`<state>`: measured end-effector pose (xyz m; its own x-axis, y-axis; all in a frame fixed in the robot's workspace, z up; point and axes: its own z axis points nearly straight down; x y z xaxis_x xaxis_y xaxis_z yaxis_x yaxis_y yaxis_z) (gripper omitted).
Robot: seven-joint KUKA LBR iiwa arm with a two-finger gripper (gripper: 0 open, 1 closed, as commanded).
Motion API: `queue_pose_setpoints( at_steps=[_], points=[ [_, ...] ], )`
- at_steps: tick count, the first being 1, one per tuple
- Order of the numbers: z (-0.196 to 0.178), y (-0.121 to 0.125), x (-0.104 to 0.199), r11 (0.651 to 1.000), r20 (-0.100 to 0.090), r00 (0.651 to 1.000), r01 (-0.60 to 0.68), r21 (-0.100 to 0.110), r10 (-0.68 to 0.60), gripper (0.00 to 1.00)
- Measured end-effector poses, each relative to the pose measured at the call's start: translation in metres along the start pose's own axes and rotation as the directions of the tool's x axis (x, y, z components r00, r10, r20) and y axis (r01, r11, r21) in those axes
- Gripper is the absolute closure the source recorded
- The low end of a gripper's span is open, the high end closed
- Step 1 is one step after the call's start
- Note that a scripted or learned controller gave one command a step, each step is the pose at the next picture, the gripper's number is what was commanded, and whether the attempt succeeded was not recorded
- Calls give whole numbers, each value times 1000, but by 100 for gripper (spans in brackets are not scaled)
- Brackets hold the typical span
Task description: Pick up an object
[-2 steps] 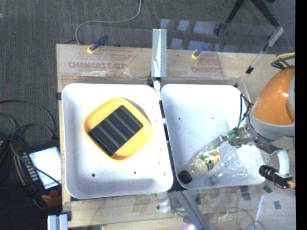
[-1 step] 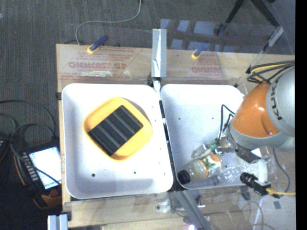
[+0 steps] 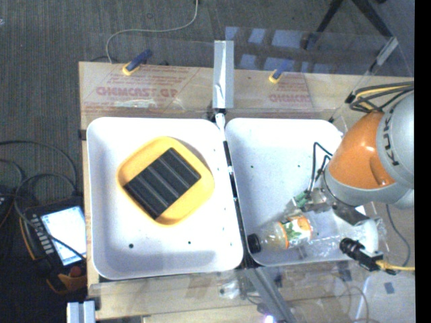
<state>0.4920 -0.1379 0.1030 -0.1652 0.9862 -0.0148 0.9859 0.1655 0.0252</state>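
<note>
A clear plastic bottle [image 3: 291, 233] with an orange and green label lies on its side along the front edge of the right bin [image 3: 269, 160], its black cap pointing left. My gripper [image 3: 307, 203] hangs low over the bottle's right half, under the orange wrist band [image 3: 357, 160]. It is very close to the bottle or touching it; I cannot tell which. A yellow rounded object with a black ribbed top [image 3: 165, 180] rests in the middle of the left bin [image 3: 108, 147].
The two bins meet at a thin divider [image 3: 229, 173] down the middle. Crinkled clear plastic [image 3: 323, 244] lies beside the bottle at the right bin's front right corner. The arm's bulk covers the right bin's right side. Cables run near the wrist.
</note>
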Motion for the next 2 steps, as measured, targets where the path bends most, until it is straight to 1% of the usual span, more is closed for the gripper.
queue_pose_setpoints(
  at_steps=[1,2],
  points=[
    [-114,19,77,995,-16,995,96,24,-96,100],
    [-114,18,76,995,-16,995,95,25,-95,0]
  ],
)
